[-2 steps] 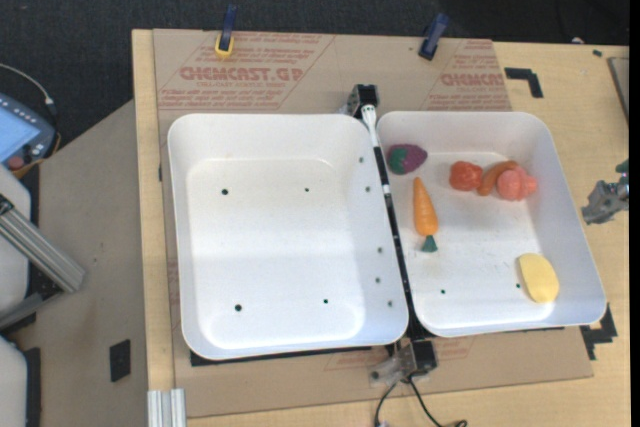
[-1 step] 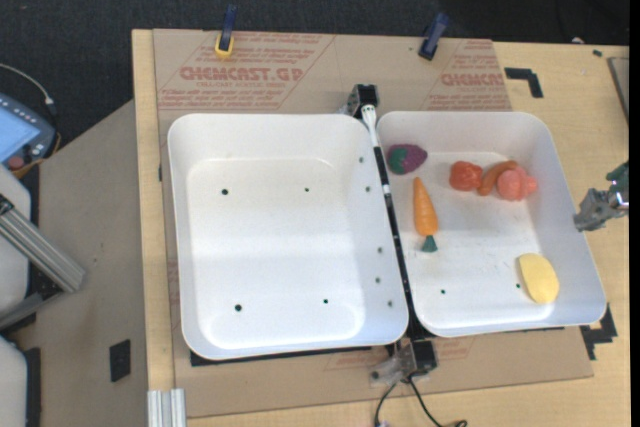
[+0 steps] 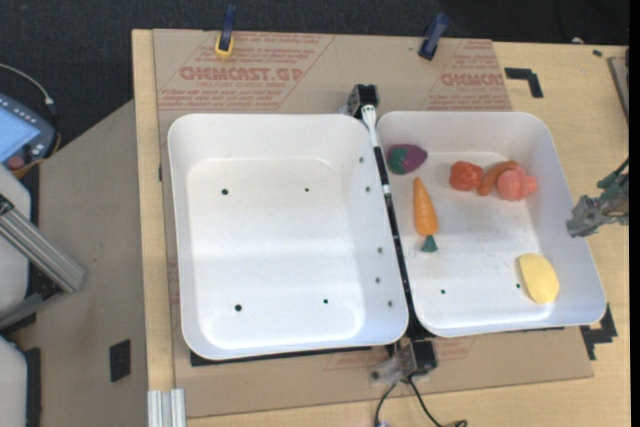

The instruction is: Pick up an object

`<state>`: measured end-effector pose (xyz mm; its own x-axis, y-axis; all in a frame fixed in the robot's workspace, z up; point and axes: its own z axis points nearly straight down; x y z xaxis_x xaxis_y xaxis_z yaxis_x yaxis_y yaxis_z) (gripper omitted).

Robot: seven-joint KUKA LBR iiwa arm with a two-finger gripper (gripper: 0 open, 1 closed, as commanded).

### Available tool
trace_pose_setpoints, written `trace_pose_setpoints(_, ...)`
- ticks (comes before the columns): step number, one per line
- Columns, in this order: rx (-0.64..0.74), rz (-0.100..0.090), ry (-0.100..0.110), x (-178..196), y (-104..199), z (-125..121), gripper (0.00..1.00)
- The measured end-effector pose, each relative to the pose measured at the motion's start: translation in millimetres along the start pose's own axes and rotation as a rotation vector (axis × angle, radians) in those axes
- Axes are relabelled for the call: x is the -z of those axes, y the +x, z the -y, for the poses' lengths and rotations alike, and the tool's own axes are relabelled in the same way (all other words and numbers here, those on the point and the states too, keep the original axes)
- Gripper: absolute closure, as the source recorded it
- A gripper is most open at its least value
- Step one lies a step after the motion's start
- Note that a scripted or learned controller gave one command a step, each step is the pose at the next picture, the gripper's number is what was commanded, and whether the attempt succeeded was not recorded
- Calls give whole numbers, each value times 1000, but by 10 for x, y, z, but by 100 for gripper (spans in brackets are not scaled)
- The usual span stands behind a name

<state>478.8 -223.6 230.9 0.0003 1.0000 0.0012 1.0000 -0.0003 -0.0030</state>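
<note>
The gripper sits at the right edge of the frame, finger state impossible to tell. Nearest is the lemon, lower right of the right bin; rounded, it could roll away or slip.

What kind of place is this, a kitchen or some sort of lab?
Most likely a robotics lab bench, not a kitchen: two white bins clamped on a protective board, toy food such as a carrot, and a robot gripper at the right bin's edge.

Bins: smooth white plastic, slight sheen.
Bench sheet: matt brown cardboard, red print.
Carrot: smooth orange plastic.
Yellow piece: smooth, matt.
</note>
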Motion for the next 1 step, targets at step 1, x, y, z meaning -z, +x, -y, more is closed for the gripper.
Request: trace_pose_setpoints(1,4,-1,-2,68,484,-7,100)
